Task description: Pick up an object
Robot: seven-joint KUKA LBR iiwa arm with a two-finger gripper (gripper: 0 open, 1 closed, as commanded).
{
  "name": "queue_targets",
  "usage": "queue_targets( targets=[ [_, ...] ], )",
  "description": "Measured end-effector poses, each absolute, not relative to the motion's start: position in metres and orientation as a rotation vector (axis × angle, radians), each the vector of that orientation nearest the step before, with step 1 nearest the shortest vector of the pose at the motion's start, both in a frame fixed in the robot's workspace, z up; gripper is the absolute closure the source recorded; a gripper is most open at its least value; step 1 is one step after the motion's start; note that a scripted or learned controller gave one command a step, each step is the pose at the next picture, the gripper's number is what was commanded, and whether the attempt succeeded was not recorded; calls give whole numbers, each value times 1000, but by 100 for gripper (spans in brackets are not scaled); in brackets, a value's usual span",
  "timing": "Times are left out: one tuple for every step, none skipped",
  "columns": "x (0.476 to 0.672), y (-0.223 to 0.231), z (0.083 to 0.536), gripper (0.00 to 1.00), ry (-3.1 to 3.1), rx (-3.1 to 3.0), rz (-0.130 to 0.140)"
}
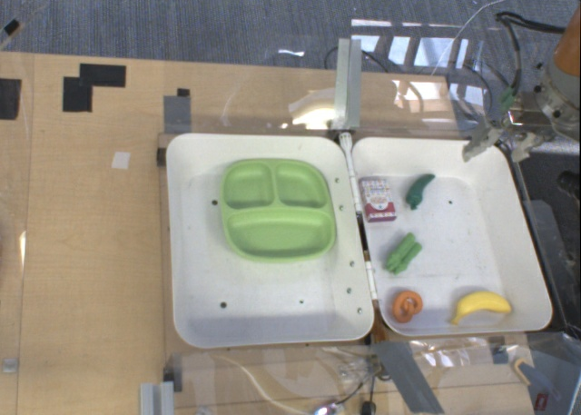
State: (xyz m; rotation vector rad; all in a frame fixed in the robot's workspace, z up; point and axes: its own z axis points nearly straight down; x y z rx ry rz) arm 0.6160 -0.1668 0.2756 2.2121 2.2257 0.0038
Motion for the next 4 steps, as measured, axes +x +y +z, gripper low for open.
queue_targets(
  targets=[
    [594,-177,164,0,2022,2402,2],
    [641,-148,93,0,2297,2132,9],
    [652,-124,89,0,2154,2276,11],
    [634,-176,89,0,2037,2380,9]
  ],
)
